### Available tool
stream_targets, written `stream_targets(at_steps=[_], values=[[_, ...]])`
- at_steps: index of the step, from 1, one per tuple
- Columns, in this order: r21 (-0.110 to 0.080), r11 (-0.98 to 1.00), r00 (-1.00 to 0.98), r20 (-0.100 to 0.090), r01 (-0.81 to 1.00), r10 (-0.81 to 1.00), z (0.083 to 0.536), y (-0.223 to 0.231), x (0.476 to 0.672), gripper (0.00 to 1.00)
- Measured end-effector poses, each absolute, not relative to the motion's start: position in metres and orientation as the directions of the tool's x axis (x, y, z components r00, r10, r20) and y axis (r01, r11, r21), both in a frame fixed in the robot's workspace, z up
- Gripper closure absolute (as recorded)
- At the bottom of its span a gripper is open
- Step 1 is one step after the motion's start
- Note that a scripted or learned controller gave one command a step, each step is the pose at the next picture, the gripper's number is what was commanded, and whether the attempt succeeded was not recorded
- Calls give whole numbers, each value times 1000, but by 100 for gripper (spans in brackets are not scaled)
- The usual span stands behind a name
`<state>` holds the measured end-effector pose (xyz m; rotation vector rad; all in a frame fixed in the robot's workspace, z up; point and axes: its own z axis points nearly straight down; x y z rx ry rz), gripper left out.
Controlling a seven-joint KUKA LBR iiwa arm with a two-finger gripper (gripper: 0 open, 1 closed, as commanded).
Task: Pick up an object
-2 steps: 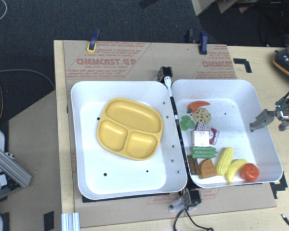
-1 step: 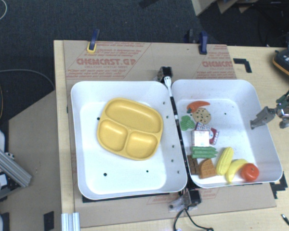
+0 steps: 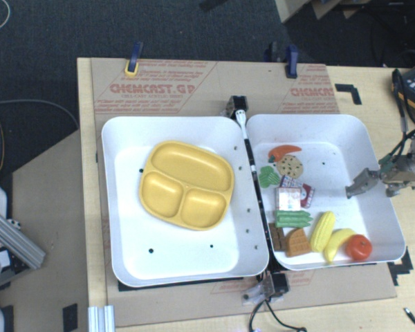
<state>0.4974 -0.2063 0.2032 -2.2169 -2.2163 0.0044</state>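
The right bin (image 3: 332,133) holds a cluster of toy foods along its left and front sides. Among them are an orange-red carrot (image 3: 285,151), a speckled cookie (image 3: 289,166), a green leafy piece (image 3: 268,178) and a white and pink packet (image 3: 289,198). Nearer the front lie a green bean pod (image 3: 292,218), a brown toast slice (image 3: 298,243), a yellow corn cob (image 3: 322,229), a banana (image 3: 339,241) and a red tomato (image 3: 360,247). My gripper (image 3: 360,184) hangs over the bin's right part, apart from the foods, with nothing seen in it.
The left bin (image 3: 124,206) carries a yellow three-compartment tray (image 3: 187,184). A black divider clip (image 3: 238,106) sits between the bins at the back. Cables and the arm's wrist (image 3: 404,171) crowd the right rim.
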Motion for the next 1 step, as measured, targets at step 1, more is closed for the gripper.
stream_targets(at_steps=[1], values=[[-6, -1, 1, 3, 1000, 1000, 155, -213, 501, 0]])
